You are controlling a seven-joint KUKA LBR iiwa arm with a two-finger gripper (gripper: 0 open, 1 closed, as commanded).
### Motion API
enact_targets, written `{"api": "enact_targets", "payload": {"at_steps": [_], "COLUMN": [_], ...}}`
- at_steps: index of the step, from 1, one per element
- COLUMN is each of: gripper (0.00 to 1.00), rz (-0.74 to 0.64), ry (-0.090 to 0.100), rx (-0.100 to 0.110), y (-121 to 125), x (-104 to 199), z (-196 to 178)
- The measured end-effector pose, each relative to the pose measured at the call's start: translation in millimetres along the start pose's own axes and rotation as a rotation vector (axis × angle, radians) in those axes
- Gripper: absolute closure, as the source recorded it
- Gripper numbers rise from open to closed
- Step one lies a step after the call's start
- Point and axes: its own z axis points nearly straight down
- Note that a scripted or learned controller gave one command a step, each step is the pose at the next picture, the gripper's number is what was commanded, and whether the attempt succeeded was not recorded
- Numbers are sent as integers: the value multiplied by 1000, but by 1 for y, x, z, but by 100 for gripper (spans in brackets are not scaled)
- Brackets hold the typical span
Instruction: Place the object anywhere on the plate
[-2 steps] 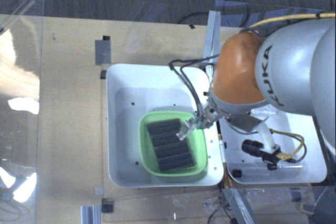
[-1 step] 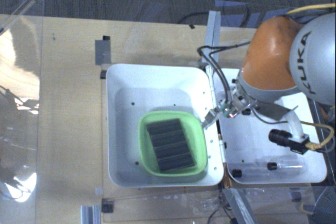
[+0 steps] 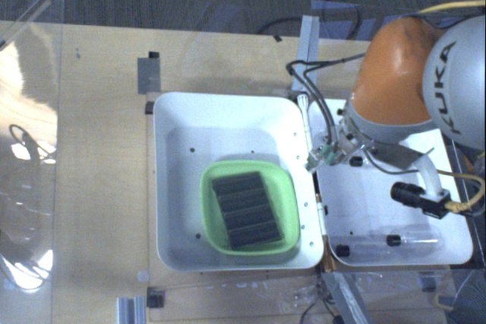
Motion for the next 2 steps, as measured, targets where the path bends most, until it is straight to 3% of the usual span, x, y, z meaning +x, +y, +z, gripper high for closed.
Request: {"api": "enact_targets", "payload": {"at_steps": [1, 2], "gripper": [100, 0], "rz": [-288, -287], "ry": [8, 8], "rx": [8, 8], "y": [5, 5], "x": [64, 64], "z": [48, 48]}}
